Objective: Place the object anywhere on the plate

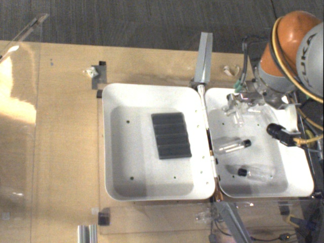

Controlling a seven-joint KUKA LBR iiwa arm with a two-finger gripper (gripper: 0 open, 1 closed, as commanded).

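Tube point(234, 146): right bin point(298, 189), long axis near-horizontal, black cap right | plate point(171, 135): left bin point(116, 186) | gripper point(238, 105): jaws' state undeterminable

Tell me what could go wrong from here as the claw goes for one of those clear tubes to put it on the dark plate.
1. The two clear tubes are see-through and lie flat on the white right bin, so a grasp could miss or slip.
2. They look round and could roll away when nudged.
3. The claw is at the right bin's far end, and the dark plate sits in the left bin; a carried tube must cross the raised rims between them and might catch.
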